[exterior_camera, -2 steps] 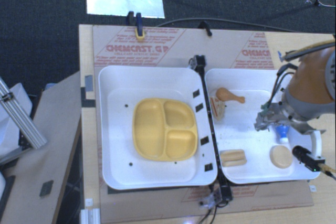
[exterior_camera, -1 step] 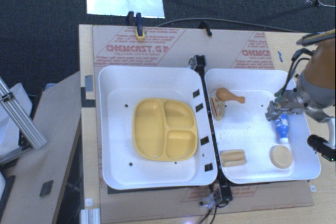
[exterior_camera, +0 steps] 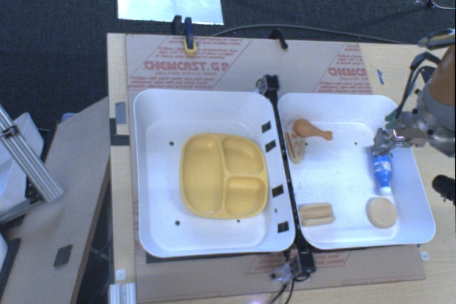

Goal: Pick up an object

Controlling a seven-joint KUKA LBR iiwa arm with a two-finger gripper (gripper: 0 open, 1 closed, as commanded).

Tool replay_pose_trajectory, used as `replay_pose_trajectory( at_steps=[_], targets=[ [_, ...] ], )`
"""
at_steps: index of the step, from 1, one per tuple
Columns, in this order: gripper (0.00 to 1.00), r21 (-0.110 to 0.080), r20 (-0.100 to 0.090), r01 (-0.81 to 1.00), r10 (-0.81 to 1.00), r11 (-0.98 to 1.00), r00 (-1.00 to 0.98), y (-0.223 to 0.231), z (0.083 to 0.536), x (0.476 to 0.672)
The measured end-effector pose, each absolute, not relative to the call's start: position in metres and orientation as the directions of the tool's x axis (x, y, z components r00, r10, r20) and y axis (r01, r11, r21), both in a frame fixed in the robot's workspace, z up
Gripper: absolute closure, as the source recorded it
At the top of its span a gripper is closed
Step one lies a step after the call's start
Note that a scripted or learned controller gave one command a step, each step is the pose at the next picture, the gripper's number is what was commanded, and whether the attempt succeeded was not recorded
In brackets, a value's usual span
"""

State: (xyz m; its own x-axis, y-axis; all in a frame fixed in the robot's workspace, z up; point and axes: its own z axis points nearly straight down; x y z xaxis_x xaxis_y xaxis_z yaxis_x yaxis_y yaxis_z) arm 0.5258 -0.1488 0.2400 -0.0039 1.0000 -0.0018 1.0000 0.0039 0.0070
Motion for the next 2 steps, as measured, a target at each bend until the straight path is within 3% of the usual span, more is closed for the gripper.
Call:
replay_pose_trajectory(
  at_steps=[1,2],
  targets=[
    [1.0,0.006,-0.002,1.0,1.0,0.004,-0.004,-0.149,0.279,0.527],
    [1.0,0.004,0.001,1.0,1.0,0.011,-0.011,-0.089,0.277,0.542]
  ],
)
